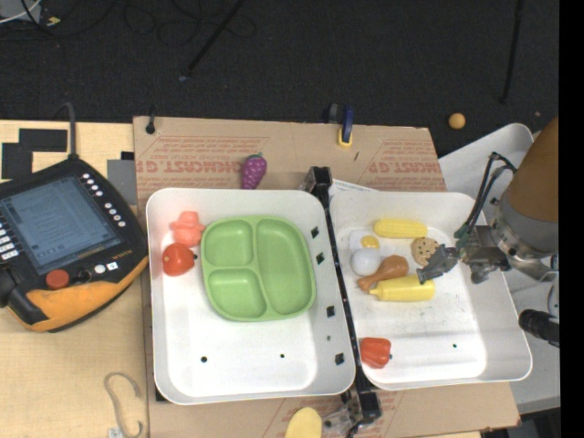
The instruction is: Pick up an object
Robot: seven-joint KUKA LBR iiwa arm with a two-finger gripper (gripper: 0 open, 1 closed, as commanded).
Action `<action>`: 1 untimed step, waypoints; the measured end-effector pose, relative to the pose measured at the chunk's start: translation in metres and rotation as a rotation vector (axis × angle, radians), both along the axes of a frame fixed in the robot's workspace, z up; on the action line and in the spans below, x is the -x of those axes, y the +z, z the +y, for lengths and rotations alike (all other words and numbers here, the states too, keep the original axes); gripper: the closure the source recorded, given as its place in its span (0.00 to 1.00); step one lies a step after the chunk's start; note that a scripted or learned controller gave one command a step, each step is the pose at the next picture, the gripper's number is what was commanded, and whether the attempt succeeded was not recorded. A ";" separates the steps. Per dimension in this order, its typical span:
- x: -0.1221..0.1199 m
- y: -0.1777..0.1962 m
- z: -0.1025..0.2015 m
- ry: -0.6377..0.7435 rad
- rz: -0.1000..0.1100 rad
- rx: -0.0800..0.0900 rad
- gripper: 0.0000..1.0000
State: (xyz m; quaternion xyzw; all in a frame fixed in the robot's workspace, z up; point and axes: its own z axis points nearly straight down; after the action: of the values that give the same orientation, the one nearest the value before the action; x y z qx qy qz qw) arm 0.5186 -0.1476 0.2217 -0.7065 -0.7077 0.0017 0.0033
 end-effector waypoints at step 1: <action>0.004 -0.064 0.003 0.000 0.001 0.000 0.00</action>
State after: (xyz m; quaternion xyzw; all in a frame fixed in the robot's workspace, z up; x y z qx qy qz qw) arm 0.5141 -0.1448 0.1578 -0.7067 -0.7075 0.0020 0.0038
